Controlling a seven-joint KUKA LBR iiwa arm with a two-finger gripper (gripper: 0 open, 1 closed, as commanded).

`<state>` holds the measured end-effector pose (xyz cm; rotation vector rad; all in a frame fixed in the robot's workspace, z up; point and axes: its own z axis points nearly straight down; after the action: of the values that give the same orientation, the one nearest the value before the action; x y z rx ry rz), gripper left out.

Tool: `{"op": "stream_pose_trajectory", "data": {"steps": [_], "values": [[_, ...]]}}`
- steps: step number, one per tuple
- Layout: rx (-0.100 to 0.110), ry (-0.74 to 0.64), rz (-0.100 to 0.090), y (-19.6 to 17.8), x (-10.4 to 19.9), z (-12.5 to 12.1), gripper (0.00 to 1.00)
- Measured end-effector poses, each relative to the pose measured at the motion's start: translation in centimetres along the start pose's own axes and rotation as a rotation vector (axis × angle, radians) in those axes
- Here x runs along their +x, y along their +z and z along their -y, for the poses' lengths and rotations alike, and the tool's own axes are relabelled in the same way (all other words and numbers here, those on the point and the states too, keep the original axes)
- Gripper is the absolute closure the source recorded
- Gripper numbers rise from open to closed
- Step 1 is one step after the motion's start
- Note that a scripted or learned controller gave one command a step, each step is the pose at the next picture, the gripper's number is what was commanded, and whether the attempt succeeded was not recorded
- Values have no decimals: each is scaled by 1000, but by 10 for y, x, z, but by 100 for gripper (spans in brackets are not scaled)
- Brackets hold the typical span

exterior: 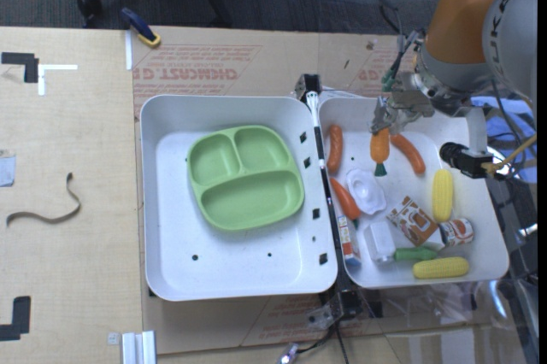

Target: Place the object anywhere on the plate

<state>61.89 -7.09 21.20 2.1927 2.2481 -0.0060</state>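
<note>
From my remote seat, starting at the bottom right of the frame: the right bin (491, 264) holds the clutter, with a yellow corn cob (441, 268) lying along its lower edge, a green vegetable (415, 254) just above it, and a brown-and-white packet (411, 221) and a small can (457, 231) near those. A second corn cob (442, 194) stands lengthwise toward the right wall; a white crumpled cup (368, 192) sits mid-bin, with an orange-red pepper (345, 200) just left of it. Lower centre and left, the left bin (162, 260) carries the green divided plate (246, 177), three compartments, nothing in them. Farther up the right bin, one sausage (334, 148) lies by the left wall and another sausage (408, 152) slants on the right. Between them the carrot (379, 149) hangs point-down, green tip below, its top caught between the fingers of the gripper (385, 125); I read it as clamped and lifted off the bin floor, though the fingers are small and dark here, so the lift is my best reading. The carrot is over the right bin, well apart from the plate. Upper right, the arm (479, 3) shows its orange band.
</note>
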Motion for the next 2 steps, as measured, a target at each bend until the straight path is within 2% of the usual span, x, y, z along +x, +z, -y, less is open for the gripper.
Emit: {"op": "stream_pose_trajectory", "data": {"steps": [1, 2], "values": [[1, 17, -2, 21, 74, 10, 100], [2, 87, -2, 21, 150, 50, 100]]}}
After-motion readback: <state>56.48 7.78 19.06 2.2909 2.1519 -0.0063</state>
